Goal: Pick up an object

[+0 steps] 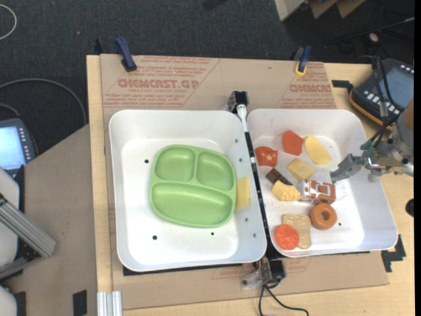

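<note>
The gripper [346,168] enters from the right edge and hangs over the right bin [368,232], at its right side; whether it is apart or together cannot be told, and nothing is seen clamped in it. Nearest to it, toward the bin's middle, lies a small red-and-white block [322,190], and just below that a brown doughnut [323,216]. Above, a yellow oval piece [318,150] lies beside an orange-red piece [293,142]. Further left are a tan square [300,170], a yellow wedge [285,191], a dark brown bar [277,176] and a red piece [266,155]. At the bin's lower edge a red disc [286,236] overlaps a tan slice [299,226]. The left bin [128,196] holds a green divided plate [193,185], with a pale yellow piece [243,192] touching its right rim.
</note>
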`<control>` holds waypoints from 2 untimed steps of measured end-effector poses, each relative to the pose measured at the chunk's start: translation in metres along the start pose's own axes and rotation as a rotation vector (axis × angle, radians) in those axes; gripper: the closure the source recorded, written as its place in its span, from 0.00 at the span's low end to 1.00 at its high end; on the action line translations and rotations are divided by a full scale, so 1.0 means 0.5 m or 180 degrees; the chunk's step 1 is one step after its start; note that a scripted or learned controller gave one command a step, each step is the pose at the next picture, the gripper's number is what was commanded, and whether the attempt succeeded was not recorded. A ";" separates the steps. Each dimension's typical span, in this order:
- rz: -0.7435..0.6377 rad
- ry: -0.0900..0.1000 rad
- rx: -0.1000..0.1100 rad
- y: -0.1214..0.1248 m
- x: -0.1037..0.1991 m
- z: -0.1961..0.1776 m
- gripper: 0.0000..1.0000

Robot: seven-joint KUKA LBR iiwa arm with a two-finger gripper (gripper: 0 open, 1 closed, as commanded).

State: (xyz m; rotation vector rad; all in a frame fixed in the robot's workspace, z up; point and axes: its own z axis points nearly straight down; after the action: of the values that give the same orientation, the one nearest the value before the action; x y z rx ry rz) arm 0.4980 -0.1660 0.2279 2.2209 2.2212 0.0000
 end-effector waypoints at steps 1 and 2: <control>-0.0001 0.0013 0.0030 -0.009 0.026 0.143 0.00; 0.0001 -0.0022 -0.0082 0.034 0.013 0.235 0.00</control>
State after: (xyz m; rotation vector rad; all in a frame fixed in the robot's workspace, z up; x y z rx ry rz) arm 0.5151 -0.1597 0.1102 2.2047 2.2045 0.0209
